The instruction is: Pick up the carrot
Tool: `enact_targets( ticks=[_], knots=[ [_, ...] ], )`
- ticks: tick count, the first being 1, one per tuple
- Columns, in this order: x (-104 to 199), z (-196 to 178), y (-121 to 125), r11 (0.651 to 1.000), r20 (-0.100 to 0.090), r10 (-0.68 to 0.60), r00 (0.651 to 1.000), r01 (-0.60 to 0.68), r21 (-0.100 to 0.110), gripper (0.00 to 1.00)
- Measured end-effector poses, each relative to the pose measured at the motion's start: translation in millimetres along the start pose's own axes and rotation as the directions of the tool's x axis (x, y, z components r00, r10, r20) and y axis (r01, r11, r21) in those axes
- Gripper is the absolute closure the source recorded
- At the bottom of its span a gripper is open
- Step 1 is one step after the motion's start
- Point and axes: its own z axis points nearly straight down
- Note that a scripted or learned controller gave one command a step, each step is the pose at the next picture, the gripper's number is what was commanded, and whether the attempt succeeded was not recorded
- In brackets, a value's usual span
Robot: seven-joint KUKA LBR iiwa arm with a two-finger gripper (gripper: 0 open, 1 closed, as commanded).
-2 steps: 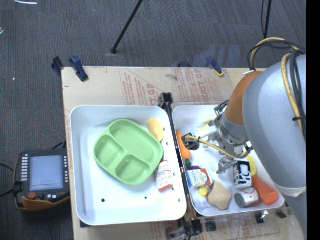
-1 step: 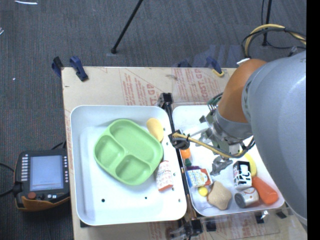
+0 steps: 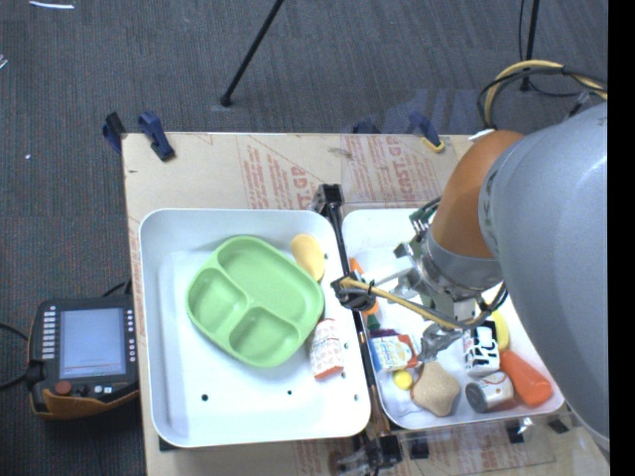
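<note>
Hovering my tool [image 3: 437, 343], grip state unclear to me, left of the carrot [image 3: 524, 380], which lies slanting toward the bin [image 3: 451, 419] corner.

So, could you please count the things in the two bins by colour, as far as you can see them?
Green: 1, the plate
Yellow: 3, the lemon, the small ball, the banana
Orange: 1, the carrot
Tan: 1, the sponge
Silver: 1, the can
White, printed: 2, the bottle, the pouch
Total: 9; the arm hides some.
</note>
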Motion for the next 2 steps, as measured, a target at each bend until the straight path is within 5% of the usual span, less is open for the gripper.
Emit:
enact_targets(
  ticks=[1,2],
  knots=[
    [-6.9,45.0,-72.4,0.991,-0.02,-0.134,0.991,0.133,-0.033,0.0],
    [-16.1,53.3,-96.9,0.787,0.028,-0.615,0.788,0.616,-0.042,0.0]
  ],
)
